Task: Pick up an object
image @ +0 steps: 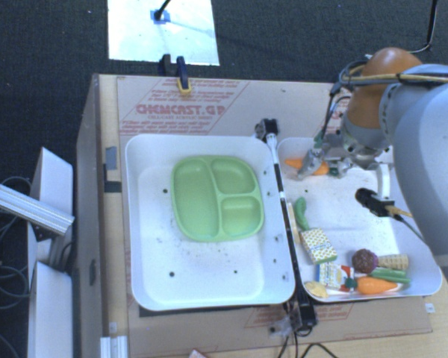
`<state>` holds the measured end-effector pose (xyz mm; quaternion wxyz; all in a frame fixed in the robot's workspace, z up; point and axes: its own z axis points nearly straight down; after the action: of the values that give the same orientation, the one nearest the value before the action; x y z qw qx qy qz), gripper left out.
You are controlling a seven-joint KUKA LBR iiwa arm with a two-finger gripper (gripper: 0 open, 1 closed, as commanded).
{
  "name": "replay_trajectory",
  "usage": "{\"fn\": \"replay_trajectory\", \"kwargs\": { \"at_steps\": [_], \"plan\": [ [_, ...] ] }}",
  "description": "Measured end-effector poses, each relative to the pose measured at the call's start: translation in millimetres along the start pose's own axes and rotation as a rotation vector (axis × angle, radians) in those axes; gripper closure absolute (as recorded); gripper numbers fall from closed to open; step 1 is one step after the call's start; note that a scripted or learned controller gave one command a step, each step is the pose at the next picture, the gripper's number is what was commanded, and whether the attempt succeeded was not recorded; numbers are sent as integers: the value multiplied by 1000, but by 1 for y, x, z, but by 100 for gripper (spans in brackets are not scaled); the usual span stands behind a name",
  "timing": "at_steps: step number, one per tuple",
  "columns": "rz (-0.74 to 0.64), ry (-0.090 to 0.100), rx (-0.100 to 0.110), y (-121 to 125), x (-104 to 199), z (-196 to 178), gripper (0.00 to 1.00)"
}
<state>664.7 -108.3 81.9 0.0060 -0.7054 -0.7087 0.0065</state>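
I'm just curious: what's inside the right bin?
Toy food lies in the right bin: a green pickle, a yellow block, a carrot, a dark ball. The gripper hovers over something orange; the arm hides the far corner.

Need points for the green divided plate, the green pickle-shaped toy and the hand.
green divided plate [209, 200]: camera view, left compartment floor.
green pickle-shaped toy [302, 212]: camera view, mid-body.
hand [316, 165]: camera view, at its fingertips, over the right bin's far corner.
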Motion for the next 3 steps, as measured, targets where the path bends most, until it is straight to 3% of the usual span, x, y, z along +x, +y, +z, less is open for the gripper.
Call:
{"fn": "replay_trajectory", "kwargs": {
  "at_steps": [1, 2, 3],
  "plan": [
    [-6, -3, 6, -1, -2, -9, 100],
    [-2, 1, -25, 4, 64, -105, 100],
    [0, 0, -21, 3, 62, -103, 0]
  ]
}}
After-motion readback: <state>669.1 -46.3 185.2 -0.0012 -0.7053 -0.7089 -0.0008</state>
